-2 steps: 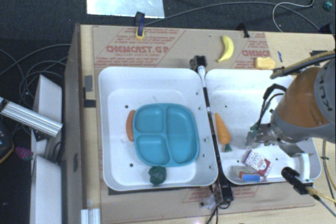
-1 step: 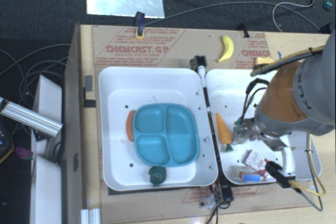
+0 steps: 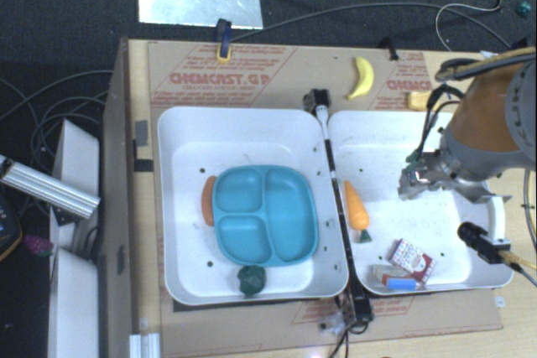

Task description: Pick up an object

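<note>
Where cardboard bench (image 3: 252, 67) meets dark carpet (image 3: 59, 4), gripper (image 3: 417, 180) grip unclear, over right bin (image 3: 369, 130)

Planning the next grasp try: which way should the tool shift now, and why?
Probably left and slightly down in the view: the tool sits over bare floor of the right white bin, while the orange toy carrot lies by the divider.
</note>
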Tool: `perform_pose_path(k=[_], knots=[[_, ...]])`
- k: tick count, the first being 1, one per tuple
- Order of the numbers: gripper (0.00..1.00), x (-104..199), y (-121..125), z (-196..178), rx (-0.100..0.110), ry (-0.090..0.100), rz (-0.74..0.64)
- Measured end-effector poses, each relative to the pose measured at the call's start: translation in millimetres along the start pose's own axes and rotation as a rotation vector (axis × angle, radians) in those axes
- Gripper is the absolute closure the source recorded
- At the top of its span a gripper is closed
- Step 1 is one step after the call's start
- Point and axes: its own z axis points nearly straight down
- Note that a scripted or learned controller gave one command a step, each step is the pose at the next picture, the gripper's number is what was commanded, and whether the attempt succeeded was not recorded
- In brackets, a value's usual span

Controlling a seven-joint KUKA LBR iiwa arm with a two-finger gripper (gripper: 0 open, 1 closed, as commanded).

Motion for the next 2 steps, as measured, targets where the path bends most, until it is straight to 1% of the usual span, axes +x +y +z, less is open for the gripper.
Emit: perform_pose_path(k=[1,2], knots=[[0.0,0.5,-0.6,0.8,0.002,0.001,0.0],[0.0,23.7,30.9,63.7,0.004,0.002,0.0]])
